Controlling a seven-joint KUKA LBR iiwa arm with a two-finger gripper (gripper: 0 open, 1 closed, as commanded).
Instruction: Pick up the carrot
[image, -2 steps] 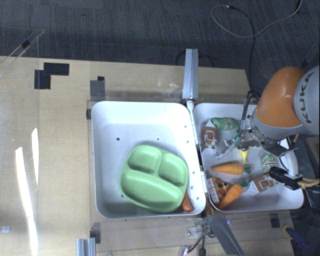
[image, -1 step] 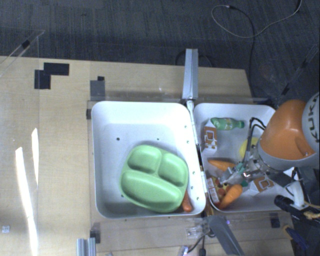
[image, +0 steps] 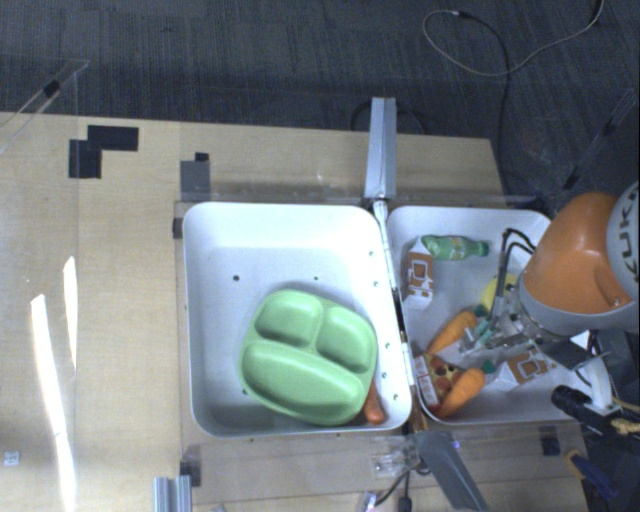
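Pincer (image: 487, 338) low in right bin (image: 530, 222), open or closed: cannot tell. One carrot (image: 452, 331) just left of it, another carrot (image: 462, 390) just below.

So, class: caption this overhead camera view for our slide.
Robot hand hovers over carrots in the right bin; green tray sits in the left bin.

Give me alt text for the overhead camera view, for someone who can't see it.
The grey and orange arm reaches from the right into the right bin, its gripper low over two carrots amid small packets and a green bottle. The left bin holds a green divided tray.
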